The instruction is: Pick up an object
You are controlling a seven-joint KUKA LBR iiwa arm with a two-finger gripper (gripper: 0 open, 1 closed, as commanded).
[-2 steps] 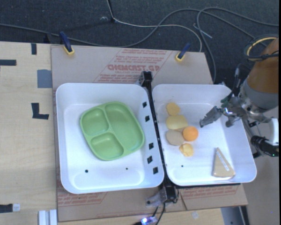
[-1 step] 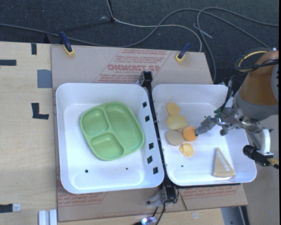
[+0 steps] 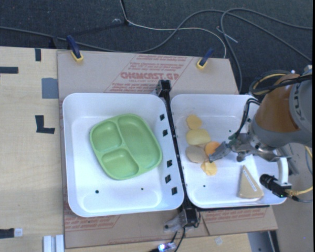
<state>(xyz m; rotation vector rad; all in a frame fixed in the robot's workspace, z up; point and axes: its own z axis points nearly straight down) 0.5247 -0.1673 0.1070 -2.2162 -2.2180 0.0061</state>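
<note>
My gripper (image 3: 218,152) was low in the right bin (image 3: 220,194), its tip at the orange piece (image 3: 212,147) among the small food pieces, because I wanted to pick one. Whether it was closed, I could not tell.

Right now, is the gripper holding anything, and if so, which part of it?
It cannot be told. The gripper is down among the small food pieces in the right bin, by an orange piece, but no grasp is visible.

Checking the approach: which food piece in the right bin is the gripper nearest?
The orange piece, right at the gripper; the yellow and tan pieces lie farther left.
</note>
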